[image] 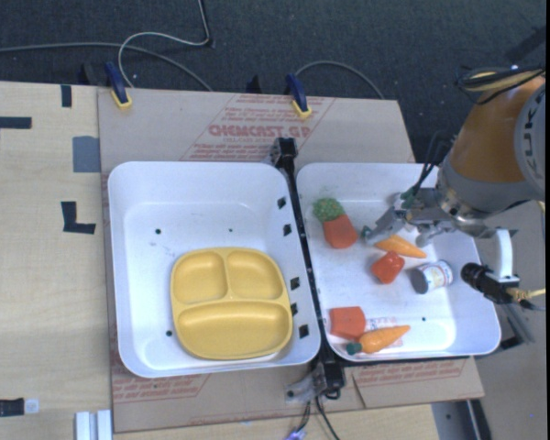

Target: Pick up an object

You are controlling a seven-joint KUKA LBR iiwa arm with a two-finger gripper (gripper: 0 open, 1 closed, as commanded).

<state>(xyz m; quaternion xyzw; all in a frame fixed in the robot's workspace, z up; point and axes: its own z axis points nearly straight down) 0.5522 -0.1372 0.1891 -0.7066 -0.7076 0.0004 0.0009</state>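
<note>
From above, the jaws (405,228) stand apart in the right bin (467,337), low over a small orange carrot (401,245), clamped on nothing. A red piece (387,268) and a grey cylinder (432,276) lie just beside it. The left bin (133,200) holds a yellow divided tray (230,302).

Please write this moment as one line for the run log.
arm: over right bin | tool: just above orange carrot, no grasp seen | nearby: red tomato, small jar | left bin: yellow divided plate
</note>
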